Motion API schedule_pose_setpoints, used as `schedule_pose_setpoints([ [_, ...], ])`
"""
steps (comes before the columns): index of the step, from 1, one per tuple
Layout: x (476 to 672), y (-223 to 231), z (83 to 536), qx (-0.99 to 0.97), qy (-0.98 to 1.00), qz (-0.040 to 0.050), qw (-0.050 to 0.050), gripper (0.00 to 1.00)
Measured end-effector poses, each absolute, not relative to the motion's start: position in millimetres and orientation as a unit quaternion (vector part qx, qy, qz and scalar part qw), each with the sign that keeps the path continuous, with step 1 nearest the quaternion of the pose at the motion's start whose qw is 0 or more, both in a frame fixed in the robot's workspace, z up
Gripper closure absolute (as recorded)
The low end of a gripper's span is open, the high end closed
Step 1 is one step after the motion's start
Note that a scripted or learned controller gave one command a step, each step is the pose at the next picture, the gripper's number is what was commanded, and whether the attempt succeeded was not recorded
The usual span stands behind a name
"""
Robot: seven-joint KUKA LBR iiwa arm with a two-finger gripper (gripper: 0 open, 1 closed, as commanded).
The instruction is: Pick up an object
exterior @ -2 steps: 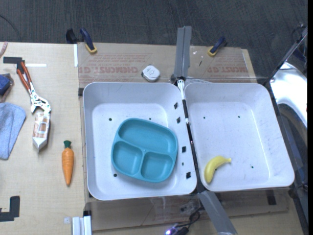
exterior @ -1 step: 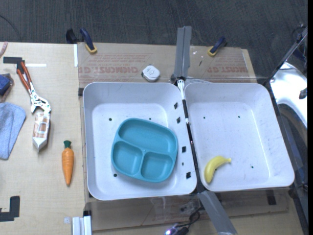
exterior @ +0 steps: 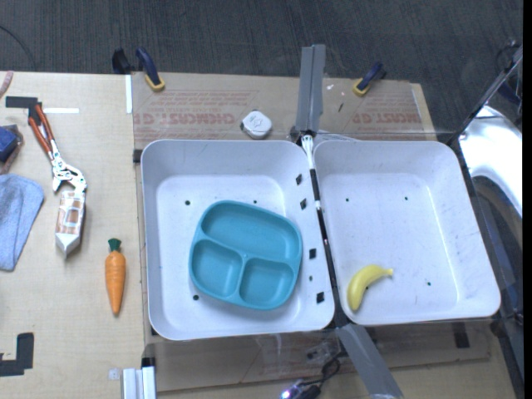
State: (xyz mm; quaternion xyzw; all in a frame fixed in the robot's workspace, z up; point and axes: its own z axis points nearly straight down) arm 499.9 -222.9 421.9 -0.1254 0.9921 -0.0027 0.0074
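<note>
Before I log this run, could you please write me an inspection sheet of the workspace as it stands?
Surface: light wooden bench bearing two shallow white bins, left bin and right bin, side by side.
Job's things: yellow banana in the right bin; teal three-compartment plastic tray in the left bin.
Clutter: orange toy carrot, red-handled pliers, grey-blue cloth and small white round object on the bench outside the bins.
Grippers: nothing seen.
Cables: nothing seen.
Surroundings: dark floor beyond the bench; yellow-and-blue clamps at its far edge.
</note>
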Motion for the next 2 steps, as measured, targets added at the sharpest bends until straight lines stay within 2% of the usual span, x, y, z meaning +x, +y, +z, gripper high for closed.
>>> schedule_pose_setpoints([
  [1,625.2,-180.6,441.4,-0.006,1.0,-0.0001,0.002,1.0],
  [2,625.1,-181.0,442.0,-0.006,1.0,-0.0004,0.003,0.0],
])
